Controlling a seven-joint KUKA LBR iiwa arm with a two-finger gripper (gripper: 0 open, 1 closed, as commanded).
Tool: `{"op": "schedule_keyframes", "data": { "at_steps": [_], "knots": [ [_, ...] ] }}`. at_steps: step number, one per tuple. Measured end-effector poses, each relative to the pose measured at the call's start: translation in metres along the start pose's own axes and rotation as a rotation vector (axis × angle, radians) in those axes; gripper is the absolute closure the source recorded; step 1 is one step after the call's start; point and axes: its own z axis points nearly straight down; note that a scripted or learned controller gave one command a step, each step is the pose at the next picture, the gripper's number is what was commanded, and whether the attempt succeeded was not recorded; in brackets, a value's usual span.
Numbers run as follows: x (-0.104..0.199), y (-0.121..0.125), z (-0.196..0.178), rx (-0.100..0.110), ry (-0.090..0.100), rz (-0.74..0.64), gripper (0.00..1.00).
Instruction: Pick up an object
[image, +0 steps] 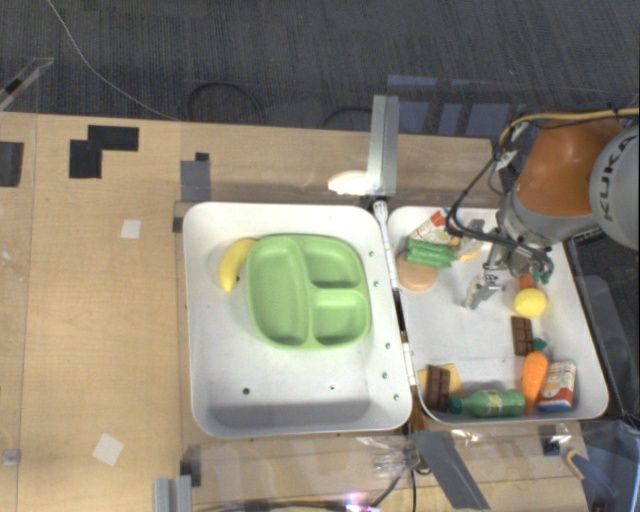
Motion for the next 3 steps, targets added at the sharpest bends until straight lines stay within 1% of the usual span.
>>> {"op": "schedule_keyframes", "data": {
  "at_steps": [1, 2, 3],
  "knots": [
    [-0.024, 0.016, 0.000, 0.004, 0.031, 0.053, 0.00],
    [0.018, 0.003, -0.001, 0.002, 0.001, 0.118, 0.00],
    [0.018, 0.053, -0.001, 0.002, -0.001, 0.060, 0.00]
  ]
}}
